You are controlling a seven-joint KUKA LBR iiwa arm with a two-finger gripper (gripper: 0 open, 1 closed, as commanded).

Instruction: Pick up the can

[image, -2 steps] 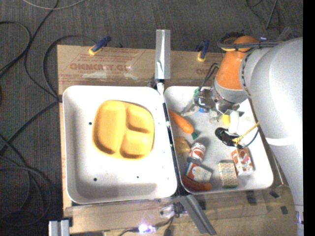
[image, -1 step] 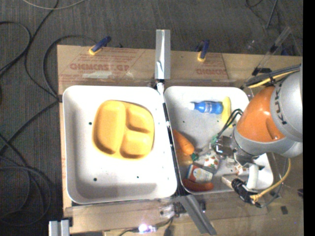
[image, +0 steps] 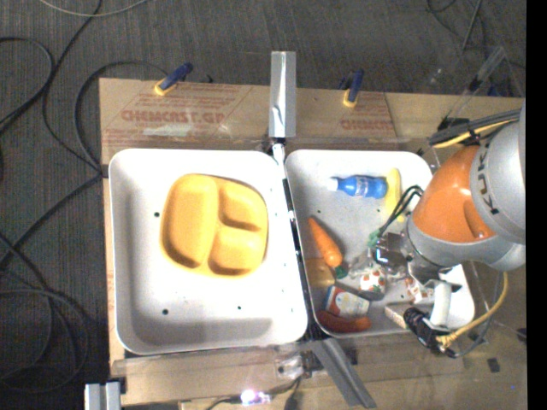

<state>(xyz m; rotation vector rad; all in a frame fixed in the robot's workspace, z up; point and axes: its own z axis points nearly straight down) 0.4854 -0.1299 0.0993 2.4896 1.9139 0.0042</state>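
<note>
1. White bins sit side by side in my camera view, the left bin and the right bin.
2. I think the can is the small white and red thing lying on its side near the front of the right bin. It sits between the carrot and the red sausage.
3. The gripper hangs over the right bin, just beside the can, a little to the right and back. I cannot tell if it is open or closed. I see nothing held in it.
4. To do this step well, I would move it over the middle of the can. I would turn it to grab across the round sides, then go down slowly. The sausage and a small spotted thing are very close, so a bump could roll the can away.
5. Now I count: two bins, one yellow tray, one can, one carrot, one sausage, one blue bottle, one spotted thing.
</note>
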